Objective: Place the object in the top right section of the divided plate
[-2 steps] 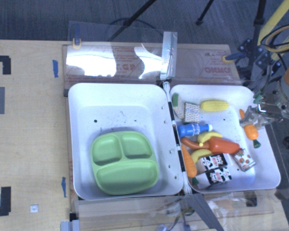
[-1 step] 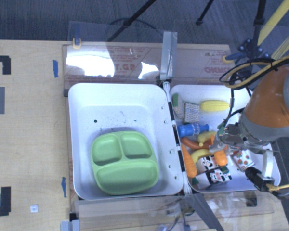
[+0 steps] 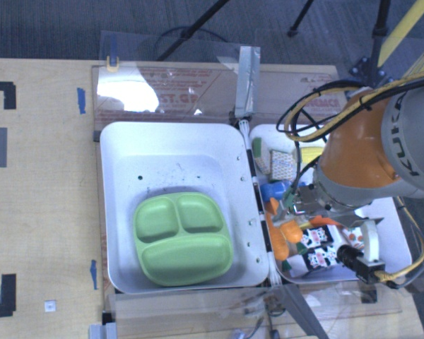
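A grey-and-orange arm (image 3: 360,154) reaches in from the desk's right edge and hangs over the right-hand bin (image 3: 396,221), where a jumble of small objects (image 3: 290,210) lies packed against the bin's left wall: orange and blue pieces, a pale speckled block and black-and-white patterned items. The wrist hides the jaws, so whether they are open, closed or holding anything cannot be told. Which piece the task means is unclear; the likeliest candidates, the orange ones, sit just below and left of the wrist, near the bin's front-left corner. The green divided plate (image 3: 184,239) rests in the left-hand bin (image 3: 127,154), toward its front edge, its three sections bare. Its top right section (image 3: 200,212) is the small one nearest the wall between the bins. A good pick here would single out one piece from the crowd, lift straight clear of the wall, then carry it across and lower it squarely inside that small section's ridges.
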{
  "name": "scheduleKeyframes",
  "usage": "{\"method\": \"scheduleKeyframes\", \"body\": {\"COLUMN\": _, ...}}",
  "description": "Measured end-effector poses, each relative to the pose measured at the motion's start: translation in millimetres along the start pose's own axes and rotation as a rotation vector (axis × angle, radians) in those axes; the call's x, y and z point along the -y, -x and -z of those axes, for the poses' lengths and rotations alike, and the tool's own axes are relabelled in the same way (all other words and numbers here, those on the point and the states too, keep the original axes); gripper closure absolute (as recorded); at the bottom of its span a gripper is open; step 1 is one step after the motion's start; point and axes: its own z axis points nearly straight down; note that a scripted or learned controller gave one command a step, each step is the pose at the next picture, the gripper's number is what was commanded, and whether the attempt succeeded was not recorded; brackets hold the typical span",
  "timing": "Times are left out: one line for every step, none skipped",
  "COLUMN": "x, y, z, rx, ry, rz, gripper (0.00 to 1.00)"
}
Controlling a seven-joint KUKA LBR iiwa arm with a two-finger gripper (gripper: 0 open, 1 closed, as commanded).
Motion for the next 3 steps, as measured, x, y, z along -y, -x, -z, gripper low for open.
{"method": "scheduleKeyframes", "body": {"x": -5, "y": -59, "z": 0, "rx": 0.001, "ry": 0.0, "rz": 0.01, "gripper": 1.0}}
{"method": "scheduleKeyframes", "body": {"x": -28, "y": -44, "z": 136, "rx": 0.003, "ry": -0.001, "rz": -0.121, "gripper": 1.0}}
{"method": "scheduleKeyframes", "body": {"x": -9, "y": -117, "z": 30, "rx": 0.003, "ry": -0.006, "rz": -0.37, "gripper": 1.0}}
